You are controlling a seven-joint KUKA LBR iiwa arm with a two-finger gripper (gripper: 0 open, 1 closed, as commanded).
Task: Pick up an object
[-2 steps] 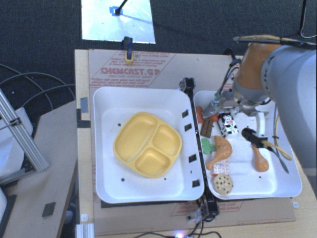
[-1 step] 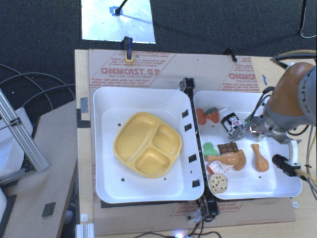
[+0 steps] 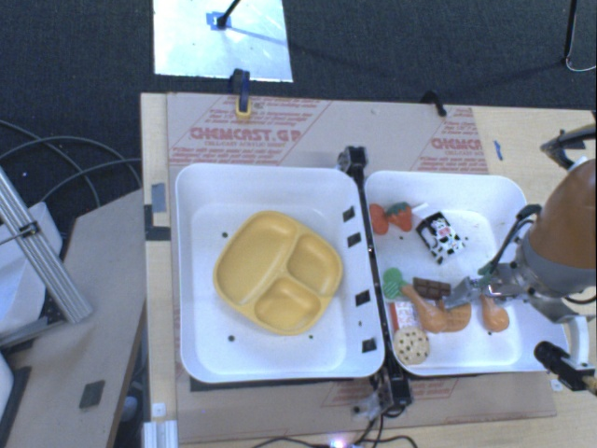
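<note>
Near the right bin's (image 3: 508, 194) front edge, the claw (image 3: 464, 292) hovers over the chocolate bar (image 3: 431, 287), grip state unclear, looks like it's lining up and needs to drop straight down.

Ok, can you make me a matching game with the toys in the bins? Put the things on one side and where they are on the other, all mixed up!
Things:
1. yellow divided plate
2. cookie
3. black-and-white cow toy
4. orange-red toy

Places:
A. near corner of the right bin, next to the divider
B. middle of the left bin
C. far part of the right bin, close to the divider
D. far middle of the right bin, right of the orange-red toy

Pairs: 1-B, 2-A, 3-D, 4-C
</note>
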